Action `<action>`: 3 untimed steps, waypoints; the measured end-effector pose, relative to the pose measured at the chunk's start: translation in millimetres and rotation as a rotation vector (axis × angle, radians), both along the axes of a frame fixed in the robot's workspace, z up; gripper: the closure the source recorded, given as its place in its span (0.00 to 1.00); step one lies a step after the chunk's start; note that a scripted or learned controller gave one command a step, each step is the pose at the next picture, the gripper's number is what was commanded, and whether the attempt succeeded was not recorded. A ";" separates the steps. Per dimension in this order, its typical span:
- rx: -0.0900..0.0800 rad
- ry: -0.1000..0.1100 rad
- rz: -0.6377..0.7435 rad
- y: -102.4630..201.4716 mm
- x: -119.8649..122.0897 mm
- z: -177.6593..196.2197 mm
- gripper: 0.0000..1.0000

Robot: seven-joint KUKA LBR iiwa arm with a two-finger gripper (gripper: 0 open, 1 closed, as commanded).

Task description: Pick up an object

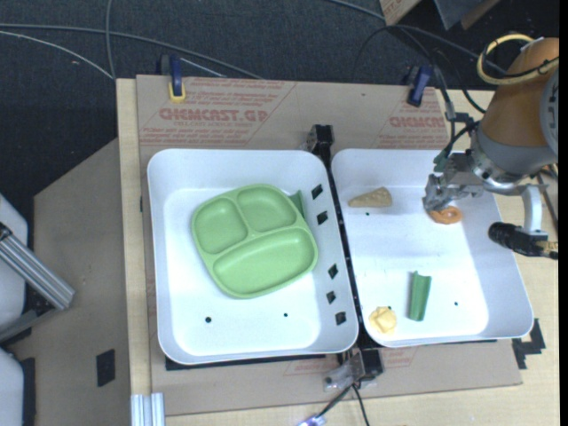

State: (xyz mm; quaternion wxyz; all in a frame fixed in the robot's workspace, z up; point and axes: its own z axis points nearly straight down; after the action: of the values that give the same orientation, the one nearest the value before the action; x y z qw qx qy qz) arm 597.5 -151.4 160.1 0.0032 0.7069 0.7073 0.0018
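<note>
Camera view shows the gripper [441, 201] low over the far part of the right bin [497, 313], with a small orange-red piece [446, 215] right at its fingertips. That piece looks like the target of this pick, and it appears to sit just under and slightly in front of the fingers, touching or nearly touching them; whether it is truly pinched between them cannot be told from this angle, nor whether the fingers are spread or pressed together. To the gripper's left, near it, lies a tan wedge [371, 199]. Well in front of it, toward the near rim, a green stick [419, 295] stands apart from a yellow lump [383, 319] by the bin's near-left corner. Across the divider, well to the left, a green divided plate [255, 240] rests in the left bin [173, 282]. The main risk, as I judge it, is a shallow or off-centre hold: the piece is small and rounded, so it could squirt out sideways as the fingers meet, or drop on the lift. Pressing too low could also scrape the bin floor.
</note>
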 end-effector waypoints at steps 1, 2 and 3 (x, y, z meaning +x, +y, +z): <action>0.001 -0.001 0.002 8.1 -2.5 60.0 1.00; 0.000 -0.002 0.001 8.7 -6.7 123.8 1.00; 0.004 0.010 0.004 68.3 -12.8 107.3 1.00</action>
State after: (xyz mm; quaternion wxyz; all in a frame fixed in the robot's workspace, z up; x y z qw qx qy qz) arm 584.8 -83.0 267.5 -0.0019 0.7054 0.7088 -0.0001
